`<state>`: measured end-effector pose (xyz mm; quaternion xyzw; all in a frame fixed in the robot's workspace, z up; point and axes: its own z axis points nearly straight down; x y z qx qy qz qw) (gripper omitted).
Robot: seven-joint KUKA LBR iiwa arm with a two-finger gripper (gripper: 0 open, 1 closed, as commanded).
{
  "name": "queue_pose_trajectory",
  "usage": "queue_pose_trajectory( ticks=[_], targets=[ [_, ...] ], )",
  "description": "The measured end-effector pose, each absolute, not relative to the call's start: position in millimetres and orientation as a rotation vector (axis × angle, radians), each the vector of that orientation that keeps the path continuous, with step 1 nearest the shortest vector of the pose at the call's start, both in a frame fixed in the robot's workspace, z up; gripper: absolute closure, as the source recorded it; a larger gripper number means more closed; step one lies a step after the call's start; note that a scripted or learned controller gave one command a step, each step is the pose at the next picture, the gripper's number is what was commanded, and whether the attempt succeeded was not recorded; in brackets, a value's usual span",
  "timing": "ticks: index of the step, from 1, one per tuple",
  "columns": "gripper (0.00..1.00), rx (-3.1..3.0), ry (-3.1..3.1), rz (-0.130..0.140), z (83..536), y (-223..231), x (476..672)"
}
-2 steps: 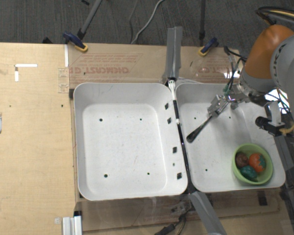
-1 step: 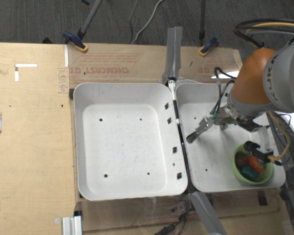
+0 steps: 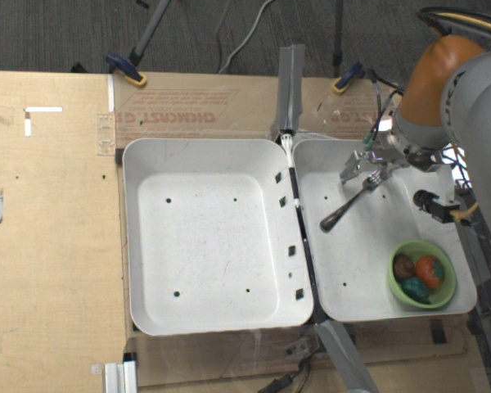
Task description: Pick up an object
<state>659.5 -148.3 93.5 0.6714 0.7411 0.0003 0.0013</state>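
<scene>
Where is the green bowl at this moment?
In the camera view, the green bowl sits in the near right corner of the right bin, below the gripper and right of the dark spoon.

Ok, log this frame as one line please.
gripper: over right white bin, at dark long-handled metal spoon | grasp: unconfirmed | green bowl of toy food: untouched

The tool (image 3: pixel 368 169) grips a spoon (image 3: pixel 344 204) above the right bin (image 3: pixel 344 297), near a green bowl (image 3: pixel 424 274).
</scene>
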Motion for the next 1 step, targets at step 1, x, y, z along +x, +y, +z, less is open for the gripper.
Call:
queue_pose_trajectory(
  ticks=[1],
  targets=[
    [0.00,2.109,2.328,-0.001,92.0,-131.8,596.0]
  ],
)
